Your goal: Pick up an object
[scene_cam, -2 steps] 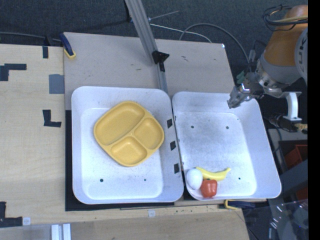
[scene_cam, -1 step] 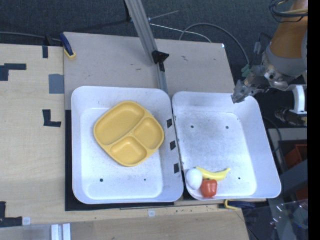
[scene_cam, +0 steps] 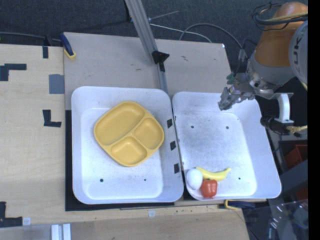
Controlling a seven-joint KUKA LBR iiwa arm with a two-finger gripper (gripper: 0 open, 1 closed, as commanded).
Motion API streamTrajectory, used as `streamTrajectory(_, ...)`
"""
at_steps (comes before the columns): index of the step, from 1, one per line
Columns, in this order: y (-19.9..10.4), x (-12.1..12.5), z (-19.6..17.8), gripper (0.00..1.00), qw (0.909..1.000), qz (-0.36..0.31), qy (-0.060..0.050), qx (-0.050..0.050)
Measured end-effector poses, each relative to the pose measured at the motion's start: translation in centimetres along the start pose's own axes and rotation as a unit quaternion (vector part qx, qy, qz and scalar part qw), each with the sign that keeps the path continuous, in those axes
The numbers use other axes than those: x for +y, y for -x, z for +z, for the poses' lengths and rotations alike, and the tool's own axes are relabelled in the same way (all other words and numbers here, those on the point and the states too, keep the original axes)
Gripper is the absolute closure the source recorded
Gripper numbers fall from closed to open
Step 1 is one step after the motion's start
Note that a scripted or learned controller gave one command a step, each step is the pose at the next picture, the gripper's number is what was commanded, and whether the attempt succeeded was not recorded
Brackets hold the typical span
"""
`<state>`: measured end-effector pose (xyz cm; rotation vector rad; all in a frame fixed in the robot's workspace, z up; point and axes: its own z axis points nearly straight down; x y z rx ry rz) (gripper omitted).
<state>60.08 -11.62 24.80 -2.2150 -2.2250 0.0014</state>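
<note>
The end effector (scene_cam: 226, 101) hangs over the right bin's (scene_cam: 250, 134) far edge; its grip cannot be told. A banana (scene_cam: 216, 173), white ball (scene_cam: 193, 178) and red pepper (scene_cam: 209, 187) crowd the near corner.

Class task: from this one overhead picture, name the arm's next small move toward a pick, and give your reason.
Probably carry the gripper toward the near corner of the right bin. It now hangs over that bin's far edge, while the banana, white ball and red piece cluster at the near left corner.
</note>
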Motion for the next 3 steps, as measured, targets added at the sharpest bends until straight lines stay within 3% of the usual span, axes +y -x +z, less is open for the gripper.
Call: streamTrajectory(3,-17.2,-3.5,0.8,1.0,1.0,-0.002,0.0,0.0)
